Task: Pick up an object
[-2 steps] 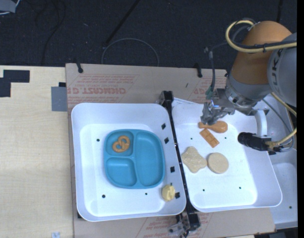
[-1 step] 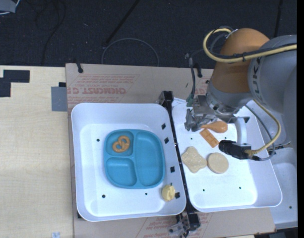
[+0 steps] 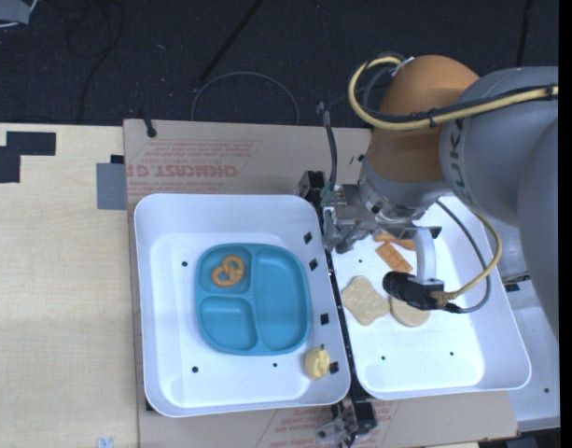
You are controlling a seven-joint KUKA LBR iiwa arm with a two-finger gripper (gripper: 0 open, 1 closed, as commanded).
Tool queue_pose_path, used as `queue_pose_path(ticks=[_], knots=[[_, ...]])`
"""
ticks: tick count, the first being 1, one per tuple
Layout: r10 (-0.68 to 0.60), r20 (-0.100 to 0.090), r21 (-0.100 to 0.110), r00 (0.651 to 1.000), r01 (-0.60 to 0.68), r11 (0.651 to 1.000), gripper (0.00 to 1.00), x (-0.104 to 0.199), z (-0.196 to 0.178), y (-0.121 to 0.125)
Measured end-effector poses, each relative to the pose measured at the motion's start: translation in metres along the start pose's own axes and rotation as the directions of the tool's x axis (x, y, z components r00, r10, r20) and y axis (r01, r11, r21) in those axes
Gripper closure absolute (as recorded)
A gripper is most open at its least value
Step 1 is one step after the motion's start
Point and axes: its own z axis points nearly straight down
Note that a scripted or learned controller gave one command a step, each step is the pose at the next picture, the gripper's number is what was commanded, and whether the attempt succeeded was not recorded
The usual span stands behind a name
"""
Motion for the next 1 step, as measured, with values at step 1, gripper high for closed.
queue_pose_path(ticks=[1], knots=[[0.000, 0.001, 0.001, 1.000, 0.000, 1.000, 1.00, 0.0593, 0.0084, -0.0121]])
